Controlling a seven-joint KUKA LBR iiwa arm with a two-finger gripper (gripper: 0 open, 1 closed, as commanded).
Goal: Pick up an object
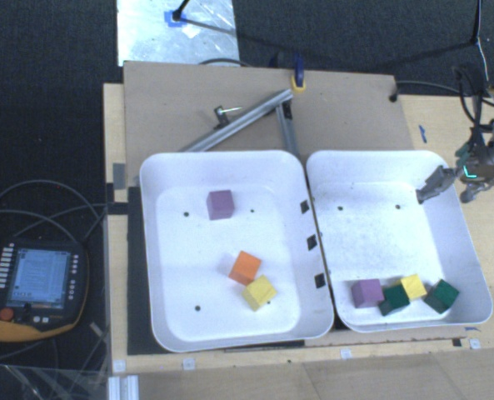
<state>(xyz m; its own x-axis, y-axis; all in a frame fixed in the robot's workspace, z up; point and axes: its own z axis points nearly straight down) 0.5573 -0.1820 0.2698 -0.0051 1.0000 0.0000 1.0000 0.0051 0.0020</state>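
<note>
at the far left of the frame we see a teach pendant [32, 288] lying on the dark floor. moving right, the left bin [155, 182] holds a purple cube [220, 204] toward its upper middle, with an orange cube [245, 267] and a yellow cube [260, 292] touching each other lower down. the right bin [380, 161] keeps four blocks along its lower edge: a small purple cube [366, 292], a dark green cube [393, 299], a small yellow cube [413, 287] and a second green cube [441, 295]. the gripper [449, 187] hangs at the right bin's upper right rim, fingers apart, nothing between them. we judge the nearest pick lies straight down the frame from the claw, the second green cube closest.
</note>
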